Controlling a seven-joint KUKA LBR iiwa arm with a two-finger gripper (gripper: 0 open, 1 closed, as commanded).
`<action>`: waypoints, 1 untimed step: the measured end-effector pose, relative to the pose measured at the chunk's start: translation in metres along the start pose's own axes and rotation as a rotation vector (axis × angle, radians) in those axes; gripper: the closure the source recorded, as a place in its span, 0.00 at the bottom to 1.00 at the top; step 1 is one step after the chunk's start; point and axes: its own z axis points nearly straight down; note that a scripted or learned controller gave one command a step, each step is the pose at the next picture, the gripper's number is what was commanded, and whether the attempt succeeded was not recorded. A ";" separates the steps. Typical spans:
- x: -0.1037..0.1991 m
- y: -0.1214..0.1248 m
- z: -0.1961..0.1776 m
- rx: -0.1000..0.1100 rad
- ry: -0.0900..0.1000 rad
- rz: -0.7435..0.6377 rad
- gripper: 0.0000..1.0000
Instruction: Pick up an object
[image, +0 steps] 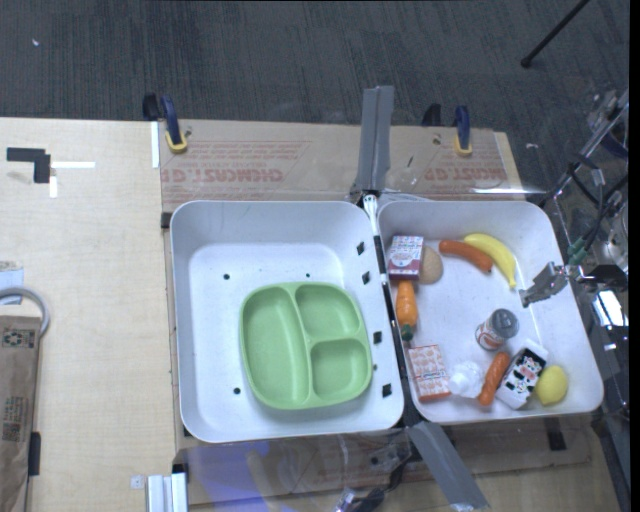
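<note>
My end effector hangs at the right bin's far wall, beside the banana; finger state: cannot tell, nothing seen held. Candidates crowd this bin; the green tray sits alone in the left bin.

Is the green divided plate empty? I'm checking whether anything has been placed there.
Empty. The green plate in the left bin shows three bare compartments.
</note>
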 end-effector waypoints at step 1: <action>0.018 -0.029 0.134 0.000 0.001 -0.030 0.00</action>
